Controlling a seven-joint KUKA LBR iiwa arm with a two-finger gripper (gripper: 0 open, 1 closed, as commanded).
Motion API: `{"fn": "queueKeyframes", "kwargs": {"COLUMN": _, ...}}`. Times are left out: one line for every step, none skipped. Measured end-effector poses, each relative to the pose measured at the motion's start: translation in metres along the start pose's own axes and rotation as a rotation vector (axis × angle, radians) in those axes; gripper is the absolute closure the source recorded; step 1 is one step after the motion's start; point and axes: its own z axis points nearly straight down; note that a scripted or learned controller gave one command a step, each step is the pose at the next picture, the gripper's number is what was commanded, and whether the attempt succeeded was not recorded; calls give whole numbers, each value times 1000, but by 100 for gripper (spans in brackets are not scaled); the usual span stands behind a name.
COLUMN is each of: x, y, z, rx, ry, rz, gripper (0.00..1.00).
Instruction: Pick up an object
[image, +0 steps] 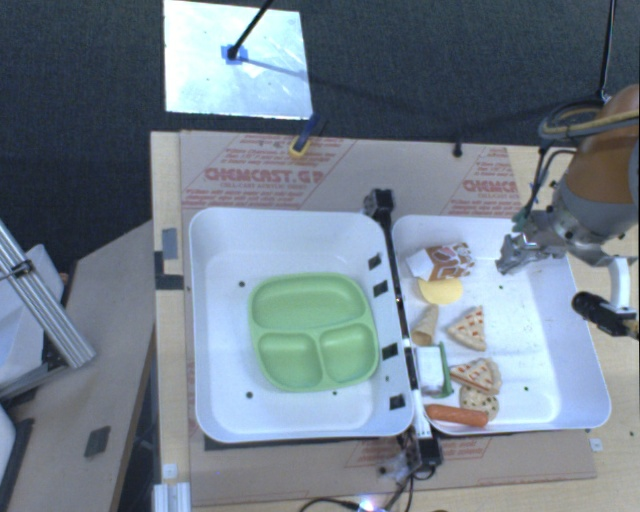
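Note:
Several toy foods lie along the left side of the right bin (560, 340): a red-and-white carton (445, 262), a yellow disc (441, 291), a tan cone-shaped piece (426, 322), two pizza slices (467, 328) (476, 375), a cookie (480, 403) and an orange carrot (457, 415). My gripper (512, 256) hangs over the far part of the right bin, a little to the right of the carton and apart from it. I see nothing in it.
The left bin (215, 300) holds a green divided plate (312, 330). A white-and-green block (432, 368) sits at the divider between the bins. A black fixture (604, 314) juts in at the right bin's right edge.

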Motion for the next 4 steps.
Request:
{"fn": "queueKeyframes", "kwargs": {"x": 0, "y": 2, "z": -41, "rx": 1, "ry": 0, "rz": -3, "gripper": 100}}
{"fn": "queueKeyframes", "kwargs": {"x": 61, "y": 0, "z": -43, "rx": 5, "ry": 4, "rz": -9, "gripper": 100}}
{"fn": "queueKeyframes", "kwargs": {"x": 118, "y": -16, "z": -33, "rx": 7, "ry": 5, "rz": -8, "gripper": 100}}
{"fn": "queueKeyframes", "kwargs": {"x": 170, "y": -22, "z": -45, "rx": 4, "ry": 5, "rz": -9, "gripper": 100}}
